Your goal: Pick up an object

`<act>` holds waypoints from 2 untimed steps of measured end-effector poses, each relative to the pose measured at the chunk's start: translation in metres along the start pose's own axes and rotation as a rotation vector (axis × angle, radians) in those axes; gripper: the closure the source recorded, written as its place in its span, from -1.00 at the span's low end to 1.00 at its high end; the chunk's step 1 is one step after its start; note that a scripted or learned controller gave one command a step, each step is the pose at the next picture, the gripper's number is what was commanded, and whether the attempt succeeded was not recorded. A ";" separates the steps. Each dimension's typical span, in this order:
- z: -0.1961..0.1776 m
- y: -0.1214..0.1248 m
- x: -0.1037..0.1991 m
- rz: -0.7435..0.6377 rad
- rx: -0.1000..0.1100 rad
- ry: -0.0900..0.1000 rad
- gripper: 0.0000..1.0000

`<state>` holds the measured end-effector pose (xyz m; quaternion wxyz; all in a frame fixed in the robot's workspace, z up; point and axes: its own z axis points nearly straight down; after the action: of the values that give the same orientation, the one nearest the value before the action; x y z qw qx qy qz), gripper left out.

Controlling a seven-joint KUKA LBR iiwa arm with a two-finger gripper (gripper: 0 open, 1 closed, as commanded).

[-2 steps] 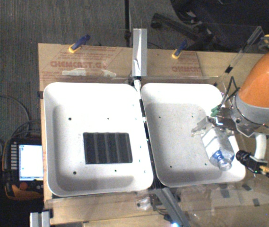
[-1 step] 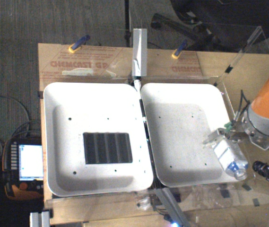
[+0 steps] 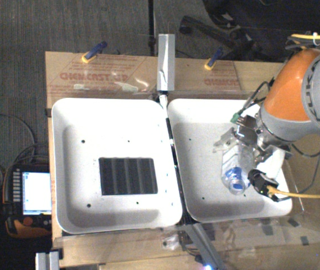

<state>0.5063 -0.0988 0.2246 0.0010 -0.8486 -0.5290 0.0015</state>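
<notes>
A clear plastic bottle (image 3: 234, 170) with a blue end lies in the right bin (image 3: 199, 151), near its right side. My gripper (image 3: 241, 142) hangs directly over the bottle's upper end, at the tip of the grey arm with the orange band (image 3: 292, 91), and hides part of it. I cannot make out whether the bottle is gripped or merely lies under the gripper. A flat dark ribbed rectangle (image 3: 127, 176) lies in the middle of the left bin (image 3: 75, 151), far from the gripper.
The two white bins meet at a ridge (image 3: 171, 151) in the middle. Cables (image 3: 294, 194) trail from the wrist over the right bin's right rim. Behind the bins lies a cardboard sheet (image 3: 103, 75) with clamps.
</notes>
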 end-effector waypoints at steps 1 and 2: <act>0.023 0.003 -0.038 -0.299 -0.001 -0.001 -1.00; 0.127 0.019 -0.085 -0.537 -0.003 0.002 -1.00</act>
<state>0.4852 -0.1832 0.0975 0.0006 -0.6778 -0.7352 -0.0003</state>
